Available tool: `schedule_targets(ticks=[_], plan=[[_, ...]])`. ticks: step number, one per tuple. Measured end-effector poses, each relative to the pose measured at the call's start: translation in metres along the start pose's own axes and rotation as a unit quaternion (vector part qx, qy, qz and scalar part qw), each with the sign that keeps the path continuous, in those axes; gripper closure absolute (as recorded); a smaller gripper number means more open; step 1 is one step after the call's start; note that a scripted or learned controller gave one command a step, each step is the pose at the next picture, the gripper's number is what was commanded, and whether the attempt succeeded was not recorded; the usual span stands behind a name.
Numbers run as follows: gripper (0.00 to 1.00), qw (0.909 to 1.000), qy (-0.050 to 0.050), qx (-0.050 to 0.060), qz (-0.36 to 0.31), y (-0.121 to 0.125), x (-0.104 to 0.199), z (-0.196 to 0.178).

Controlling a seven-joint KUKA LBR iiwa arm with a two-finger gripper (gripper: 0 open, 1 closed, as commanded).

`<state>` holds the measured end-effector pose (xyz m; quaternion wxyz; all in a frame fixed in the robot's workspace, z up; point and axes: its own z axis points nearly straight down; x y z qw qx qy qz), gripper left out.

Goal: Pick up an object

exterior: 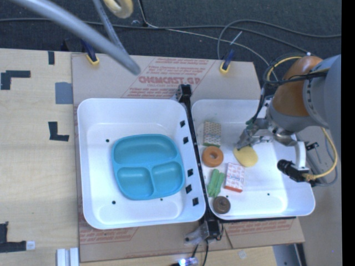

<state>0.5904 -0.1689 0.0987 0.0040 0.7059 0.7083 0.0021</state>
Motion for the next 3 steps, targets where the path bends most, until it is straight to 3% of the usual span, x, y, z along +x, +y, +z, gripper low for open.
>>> schedule_targets(ticks=[2,3], plan=[[1.0,1.0,0.0,0.002,0.001,0.019,-0.004,-0.111],[1.0,1.0,0.001,0.003,0.001,0.019,-0.004,-0.134]])
